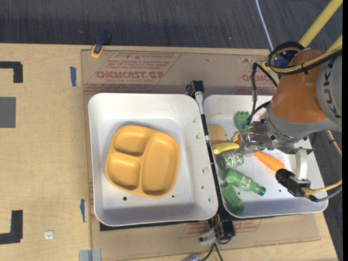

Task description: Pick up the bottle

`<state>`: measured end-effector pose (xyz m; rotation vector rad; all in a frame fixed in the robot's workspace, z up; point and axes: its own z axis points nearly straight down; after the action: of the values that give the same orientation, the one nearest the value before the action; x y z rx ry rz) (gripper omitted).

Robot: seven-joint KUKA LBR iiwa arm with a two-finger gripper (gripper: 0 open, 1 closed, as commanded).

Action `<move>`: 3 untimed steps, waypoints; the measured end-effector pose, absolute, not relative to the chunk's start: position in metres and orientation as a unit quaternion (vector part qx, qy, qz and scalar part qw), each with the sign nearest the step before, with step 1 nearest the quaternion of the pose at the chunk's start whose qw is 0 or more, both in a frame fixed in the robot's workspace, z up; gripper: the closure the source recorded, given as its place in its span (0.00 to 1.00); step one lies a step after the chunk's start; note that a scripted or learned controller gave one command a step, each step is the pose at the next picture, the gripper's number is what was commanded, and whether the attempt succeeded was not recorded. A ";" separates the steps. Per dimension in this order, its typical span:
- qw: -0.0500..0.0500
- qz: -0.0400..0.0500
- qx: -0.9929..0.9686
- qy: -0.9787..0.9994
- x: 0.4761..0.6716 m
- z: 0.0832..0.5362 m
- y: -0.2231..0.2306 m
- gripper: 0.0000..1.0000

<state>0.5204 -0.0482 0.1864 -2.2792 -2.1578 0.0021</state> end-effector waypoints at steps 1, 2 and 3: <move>0.001 0.000 -0.554 -0.833 0.542 0.130 -0.104 1.00; -0.002 0.000 -0.413 -0.911 0.481 0.243 -0.109 1.00; 0.000 0.000 -0.335 -0.942 0.479 0.195 -0.104 1.00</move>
<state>0.4794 -0.1041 0.1949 -1.0515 -2.9598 -0.0008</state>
